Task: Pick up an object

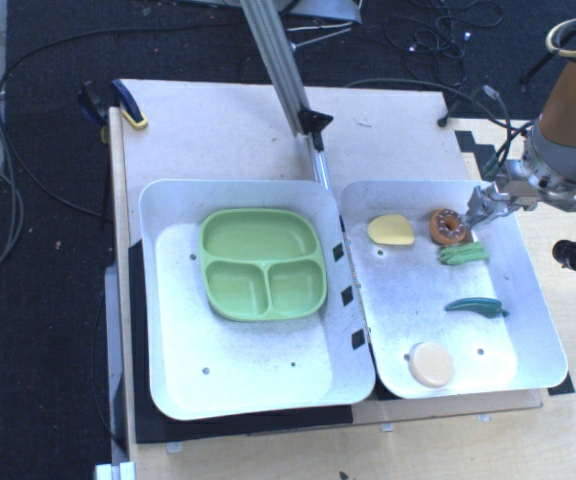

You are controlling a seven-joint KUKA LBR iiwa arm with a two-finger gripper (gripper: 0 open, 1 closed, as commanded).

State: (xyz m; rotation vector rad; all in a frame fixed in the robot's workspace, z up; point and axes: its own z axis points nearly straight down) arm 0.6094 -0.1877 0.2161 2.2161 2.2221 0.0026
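Note:
The right bin (pixel 528 298) holds a yellow lump (pixel 391 231), a brown doughnut (pixel 448 227), a light green pod (pixel 464 255), a dark green pepper (pixel 476 308) and a pale round biscuit (pixel 431 364). My gripper (pixel 482 208) hangs at the bin's upper right, just right of the doughnut and above the light green pod. Nothing shows between its tips.
In the left bin (pixel 168 368) lies a light green divided plate (pixel 264 264). A slanted metal pole (pixel 280 53) rises behind the bins. The arm (pixel 568 118) comes in from the right. Cables lie on the dark floor around the bench.

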